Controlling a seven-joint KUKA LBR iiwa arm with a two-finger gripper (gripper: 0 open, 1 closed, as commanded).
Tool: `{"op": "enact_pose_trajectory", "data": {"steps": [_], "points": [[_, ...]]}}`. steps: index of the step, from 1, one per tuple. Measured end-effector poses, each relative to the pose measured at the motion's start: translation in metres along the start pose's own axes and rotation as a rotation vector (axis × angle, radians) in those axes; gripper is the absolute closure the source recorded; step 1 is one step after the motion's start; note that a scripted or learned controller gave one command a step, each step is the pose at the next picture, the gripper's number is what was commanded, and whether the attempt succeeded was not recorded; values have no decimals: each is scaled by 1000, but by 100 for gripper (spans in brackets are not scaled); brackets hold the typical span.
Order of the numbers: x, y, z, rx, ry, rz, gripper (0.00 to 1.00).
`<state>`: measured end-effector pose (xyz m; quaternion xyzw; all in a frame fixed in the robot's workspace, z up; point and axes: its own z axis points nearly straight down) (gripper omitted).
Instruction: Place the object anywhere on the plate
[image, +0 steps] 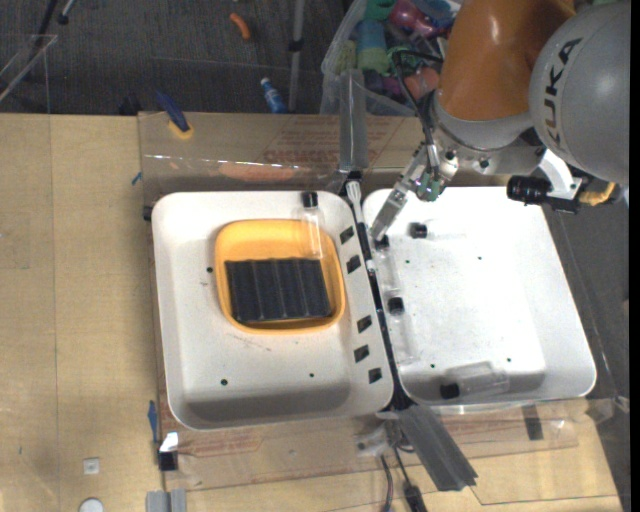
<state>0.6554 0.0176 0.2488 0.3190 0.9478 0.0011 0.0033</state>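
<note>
An orange-yellow plate (262, 236) sits in the left bin (190, 330). A black ribbed rectangular object (278, 289) lies flat on the plate, covering most of its middle and front. My gripper (386, 218) hangs over the far left corner of the right bin (500, 300), next to the divider between the bins. It is well to the right of the plate and apart from the black object. I see nothing held in it.
A ridge with several black clips (362, 324) runs between the two bins. A small dark piece (418, 231) lies in the right bin near my gripper. A box of colourful clutter (392, 40) stands behind the bench.
</note>
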Motion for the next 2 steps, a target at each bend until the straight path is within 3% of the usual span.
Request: {"op": "enact_pose_trajectory", "data": {"steps": [2], "points": [[54, 21, -16, 3, 6, 50, 0]]}}
